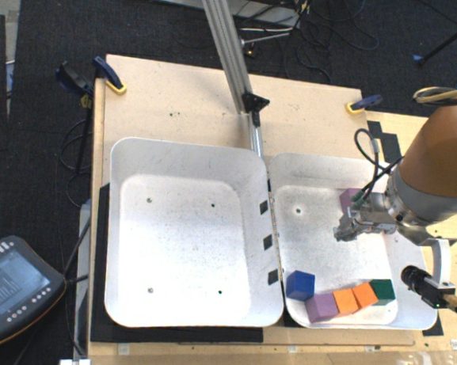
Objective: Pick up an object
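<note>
My gripper (348,231) hangs over the middle of the right bin (307,189), reaching in from the right on the grey arm with its orange band. A mauve block (347,198) peeks out just behind and above the gripper, partly hidden by it. Along the bin's near edge lies a row of blocks: a blue cube (300,285), a purple block (321,307), an orange block (347,299) and a green block (380,291). The gripper stands well above this row in the view, and nothing shows between it and the bin floor.
The left bin (178,233) lies beside the right one, with a raised divider between them. A metal pole (228,47) slants in from the top to the bins' junction. A teach pendant (4,289) rests at the lower left, off the bench.
</note>
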### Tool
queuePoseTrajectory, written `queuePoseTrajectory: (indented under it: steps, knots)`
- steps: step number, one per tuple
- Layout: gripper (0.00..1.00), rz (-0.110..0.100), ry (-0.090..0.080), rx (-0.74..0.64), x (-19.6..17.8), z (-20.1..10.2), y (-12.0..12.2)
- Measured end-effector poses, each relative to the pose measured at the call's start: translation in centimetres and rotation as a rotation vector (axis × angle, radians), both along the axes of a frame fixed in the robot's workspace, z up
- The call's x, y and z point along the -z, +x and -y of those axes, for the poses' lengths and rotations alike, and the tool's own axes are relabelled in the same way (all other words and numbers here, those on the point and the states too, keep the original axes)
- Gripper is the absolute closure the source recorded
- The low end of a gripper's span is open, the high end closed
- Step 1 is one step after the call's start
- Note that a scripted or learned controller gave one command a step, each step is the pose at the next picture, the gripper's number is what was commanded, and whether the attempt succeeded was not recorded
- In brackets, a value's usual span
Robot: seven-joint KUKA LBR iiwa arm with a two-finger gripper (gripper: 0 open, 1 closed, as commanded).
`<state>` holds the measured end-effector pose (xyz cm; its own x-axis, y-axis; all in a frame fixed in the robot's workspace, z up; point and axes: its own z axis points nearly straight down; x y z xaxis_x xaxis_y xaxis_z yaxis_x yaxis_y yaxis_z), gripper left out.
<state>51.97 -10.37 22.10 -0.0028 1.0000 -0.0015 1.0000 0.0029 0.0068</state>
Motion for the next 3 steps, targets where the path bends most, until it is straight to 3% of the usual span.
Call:
queuePoseTrajectory:
  steps: [1, 3]
  knots:
    - [1.00, -0.004, 0.001, 0.000, -1.4, 0.0, 0.1]
    - [1.00, -0.005, 0.003, -0.006, -2.3, -10.2, 0.9]
